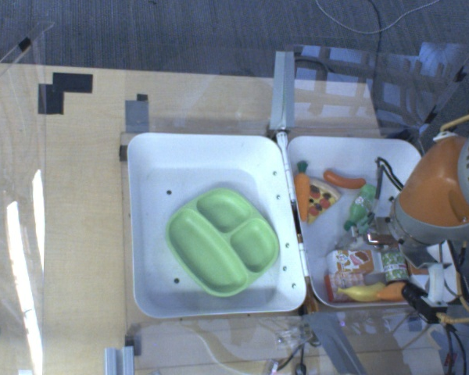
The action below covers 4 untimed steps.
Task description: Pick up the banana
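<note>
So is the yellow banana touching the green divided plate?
Apart. The camera view shows the yellow banana in the right bin, the green divided plate in the left bin.

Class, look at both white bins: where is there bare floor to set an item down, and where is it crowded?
Left bin: bare floor on all sides of the green plate, widest along the top. Right bin: crowded with the carrot, pizza slice, hot dog, box and banana.

Two white bins [141, 209], one green plate [223, 241], one banana [362, 292].
</note>
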Tool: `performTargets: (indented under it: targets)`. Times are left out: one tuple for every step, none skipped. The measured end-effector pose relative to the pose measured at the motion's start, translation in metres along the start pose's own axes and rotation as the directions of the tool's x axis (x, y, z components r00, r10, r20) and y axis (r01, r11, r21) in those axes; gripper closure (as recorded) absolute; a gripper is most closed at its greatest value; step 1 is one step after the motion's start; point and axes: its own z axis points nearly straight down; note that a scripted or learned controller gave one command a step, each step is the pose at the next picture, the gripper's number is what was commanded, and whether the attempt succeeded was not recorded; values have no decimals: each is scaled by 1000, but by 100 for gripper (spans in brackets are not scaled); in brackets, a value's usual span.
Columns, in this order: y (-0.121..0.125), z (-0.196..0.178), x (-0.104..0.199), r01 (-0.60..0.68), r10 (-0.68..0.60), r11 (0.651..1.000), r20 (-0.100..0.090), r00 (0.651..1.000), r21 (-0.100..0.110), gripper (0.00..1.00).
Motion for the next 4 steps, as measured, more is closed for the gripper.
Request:
performTargets:
  targets:
    - [59, 2, 22, -59, 59, 998, -3, 998, 7, 0]
    - [15, 1, 1, -34, 34, 999, -2, 999, 8, 0]
    - [52, 3, -2, -65, 65, 998, -2, 998, 10, 0]
    - [0, 0, 22, -17, 17, 1000, -1, 1000, 0, 0]
